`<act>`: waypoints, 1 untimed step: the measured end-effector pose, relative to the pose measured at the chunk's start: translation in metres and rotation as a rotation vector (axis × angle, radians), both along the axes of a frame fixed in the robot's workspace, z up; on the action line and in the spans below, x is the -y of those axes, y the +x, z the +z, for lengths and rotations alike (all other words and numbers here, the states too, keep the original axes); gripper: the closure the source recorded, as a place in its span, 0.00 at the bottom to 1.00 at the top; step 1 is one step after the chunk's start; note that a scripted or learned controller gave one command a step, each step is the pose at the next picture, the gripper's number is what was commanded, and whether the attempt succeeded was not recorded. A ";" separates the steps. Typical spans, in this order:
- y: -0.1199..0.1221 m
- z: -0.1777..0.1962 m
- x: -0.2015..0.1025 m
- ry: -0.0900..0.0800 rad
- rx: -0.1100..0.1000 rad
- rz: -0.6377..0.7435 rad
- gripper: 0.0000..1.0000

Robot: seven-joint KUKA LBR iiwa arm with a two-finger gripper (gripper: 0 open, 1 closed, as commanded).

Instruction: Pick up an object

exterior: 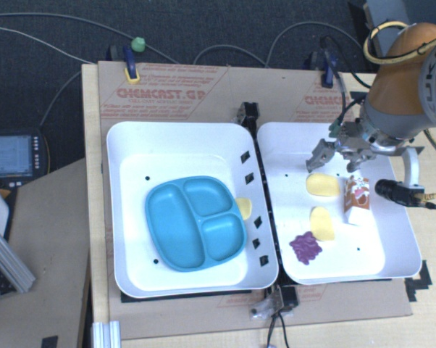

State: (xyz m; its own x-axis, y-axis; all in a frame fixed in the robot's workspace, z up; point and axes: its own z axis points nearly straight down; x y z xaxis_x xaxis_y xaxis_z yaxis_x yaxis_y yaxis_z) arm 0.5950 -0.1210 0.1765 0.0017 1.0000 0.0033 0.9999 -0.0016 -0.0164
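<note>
The grey two-finger gripper (337,160) hangs over the far part of the right white bin (399,263), and its two fingers are spread apart with nothing between them. One finger points down to the left and the other down to the right. Just under the gripper, very near the left finger, lies a pale yellow rounded block (322,185) on the bin floor. I think they are not touching, but the view from above makes that hard to tell. Just beside that block, on its right, stands a small red and white carton (356,197) that leans a bit. Closer to the front of the bin lies a second pale yellow piece (321,223), longer and thinner, and next to it, down to the left, sits a purple bunch of toy grapes (305,246). The grey arm with its orange band (410,42) comes in from the right, above the bin's far corner. In the left white bin (127,147) rests a blue plastic plate with three sections (195,222). A small yellow thing (244,208) peeks out from the plate's right edge, touching it. Both bins sit on a brown cardboard sheet with red letters (160,91).
</note>
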 end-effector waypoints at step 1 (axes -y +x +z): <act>0.003 0.009 0.000 -0.002 0.015 0.002 0.00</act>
State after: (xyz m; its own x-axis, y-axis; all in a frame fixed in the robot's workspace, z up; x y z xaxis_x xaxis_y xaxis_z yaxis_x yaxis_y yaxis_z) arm 0.5982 -0.1207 0.1852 -0.0007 1.0000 0.0016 1.0000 0.0007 -0.0015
